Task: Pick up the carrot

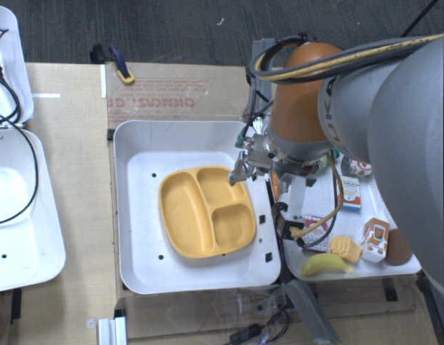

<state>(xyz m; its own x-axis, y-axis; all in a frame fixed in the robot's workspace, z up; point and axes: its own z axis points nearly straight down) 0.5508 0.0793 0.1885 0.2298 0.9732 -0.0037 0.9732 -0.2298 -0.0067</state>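
Arm: the grey arm (pixel 394 113) comes in from the right and fills the upper right, its orange band (pixel 301 99) just above the wrist, which points down over the seam between the two bins.
Cables: black and yellow cables (pixel 337 56) run along the top of the arm and loop down past the wrist.
Gripper: the gripper (pixel 241 172) hangs at the right edge of the left bin, just above the upper right corner of the yellow tray.
Fingers: whether they are open or closed cannot be told; nothing is seen between them.
Carrot: a thin orange carrot (pixel 274 186) lies upright along the left wall of the right bin, just under the wrist and partly hidden by it.
Left bin: the left bin (pixel 136 214) holds a yellow tray (pixel 206 212) with three compartments, lying slightly turned.
Right bin: the right bin (pixel 366 268) holds a banana (pixel 327 264), small packets (pixel 349 191) and other toy foods along its lower right side.
Table: the table (pixel 71 92) is pale wood, with a sheet of brown cardboard (pixel 164 92) behind the left bin.
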